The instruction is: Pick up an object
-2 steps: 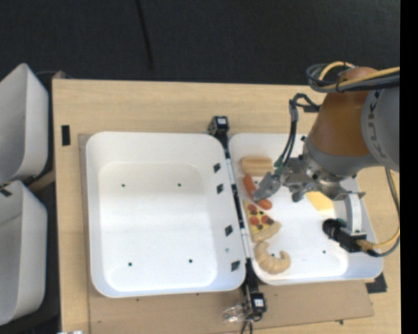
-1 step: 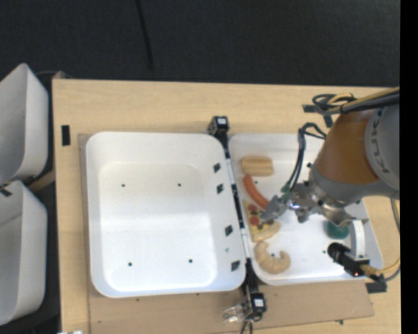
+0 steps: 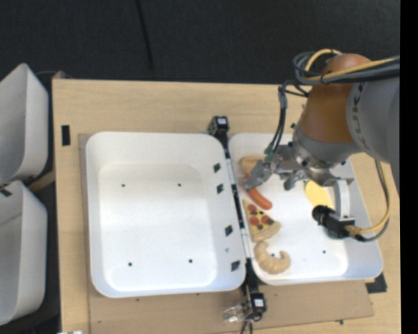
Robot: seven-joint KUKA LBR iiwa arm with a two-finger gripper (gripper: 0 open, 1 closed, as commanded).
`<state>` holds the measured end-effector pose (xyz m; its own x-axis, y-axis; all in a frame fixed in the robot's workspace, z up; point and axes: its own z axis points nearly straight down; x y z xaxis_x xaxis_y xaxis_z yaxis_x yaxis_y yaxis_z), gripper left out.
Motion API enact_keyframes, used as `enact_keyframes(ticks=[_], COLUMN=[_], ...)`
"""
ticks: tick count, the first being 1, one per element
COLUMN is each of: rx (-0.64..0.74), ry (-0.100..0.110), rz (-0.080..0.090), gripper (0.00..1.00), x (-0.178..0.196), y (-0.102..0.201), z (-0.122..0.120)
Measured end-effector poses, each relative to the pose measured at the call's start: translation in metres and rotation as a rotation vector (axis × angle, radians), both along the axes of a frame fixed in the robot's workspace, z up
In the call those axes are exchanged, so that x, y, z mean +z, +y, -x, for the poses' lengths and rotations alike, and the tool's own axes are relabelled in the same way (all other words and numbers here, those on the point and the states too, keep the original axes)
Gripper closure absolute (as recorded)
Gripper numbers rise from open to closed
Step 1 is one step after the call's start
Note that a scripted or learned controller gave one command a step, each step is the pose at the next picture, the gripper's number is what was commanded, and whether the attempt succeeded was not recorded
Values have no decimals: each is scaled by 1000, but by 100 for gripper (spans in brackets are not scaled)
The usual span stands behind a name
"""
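Arm's wrist and orange band point(image 3: 327, 110) overlie the far part of the right bin point(image 3: 362, 256); bin floor beneath not visible. Hand point(image 3: 275, 176) seen from above, finger state unreadable. Tan object point(image 3: 249, 164) at the bin's far left partly covered by the hand; shape indeterminate. Yellow object point(image 3: 318, 194) partly hidden under the wrist. Arm body cut off at the right. Two white items point(image 3: 10, 186) cut off by the left edge. Worktop point(image 3: 70, 207) near edge cropped at the bottom.

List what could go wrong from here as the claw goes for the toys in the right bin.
1. The hot dog, pizza slice and croissant lie close together, so the claw may nudge a neighbour.
2. They sit near the right bin's wall, which may block a finger.
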<state>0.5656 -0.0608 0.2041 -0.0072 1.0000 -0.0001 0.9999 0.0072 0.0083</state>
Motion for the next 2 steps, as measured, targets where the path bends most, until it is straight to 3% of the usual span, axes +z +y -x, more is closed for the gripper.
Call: enact_keyframes(ticks=[1, 2], rx=[-3, -6], ry=[9, 1], rz=[0, 4], gripper=[0, 0], x=[-3, -3], y=[26, -20], z=[46, -42])
